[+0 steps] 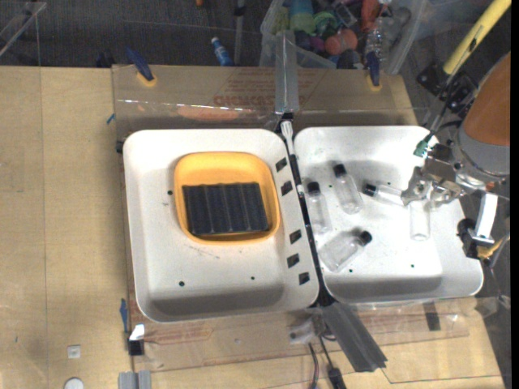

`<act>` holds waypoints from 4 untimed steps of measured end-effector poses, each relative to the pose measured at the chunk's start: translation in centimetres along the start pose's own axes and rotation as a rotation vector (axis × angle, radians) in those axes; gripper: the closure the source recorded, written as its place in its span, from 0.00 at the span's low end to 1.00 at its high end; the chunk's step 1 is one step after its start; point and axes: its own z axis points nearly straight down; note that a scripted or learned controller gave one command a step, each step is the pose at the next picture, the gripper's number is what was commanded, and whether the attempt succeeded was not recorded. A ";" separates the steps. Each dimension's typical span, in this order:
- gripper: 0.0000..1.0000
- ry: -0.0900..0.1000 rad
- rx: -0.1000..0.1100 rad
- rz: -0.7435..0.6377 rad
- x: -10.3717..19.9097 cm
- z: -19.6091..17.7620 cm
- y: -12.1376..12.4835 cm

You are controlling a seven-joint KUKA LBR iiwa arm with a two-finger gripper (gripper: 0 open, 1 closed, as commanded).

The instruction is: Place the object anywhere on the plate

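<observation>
Camera view: 2 white bins, arm in from the right, vials loose in the right bin.

The left bin (154,241) holds an orange plate (225,165) carrying a dark ribbed insert (225,207). The right bin (389,278) holds about 5 clear vials with black caps: 1 near the divider (315,205), 1 just right of it (345,186), 1 lying across toward the gripper (383,193), 1 larger one tilted at the lower middle (345,248), and 1 clear vial upright-looking directly beneath the gripper (419,221). The gripper (430,191) sits over the right bin's right side, just above that last vial; contact cannot be confirmed, and how far the claw stands open cannot be told. No vial lies on the plate.
</observation>
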 end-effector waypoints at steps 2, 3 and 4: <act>1.00 -0.002 -0.002 -0.114 4.7 -0.1 8.4; 1.00 -0.001 0.001 -0.230 6.6 0.5 8.5; 1.00 -0.002 -0.004 -0.291 8.4 -3.0 7.9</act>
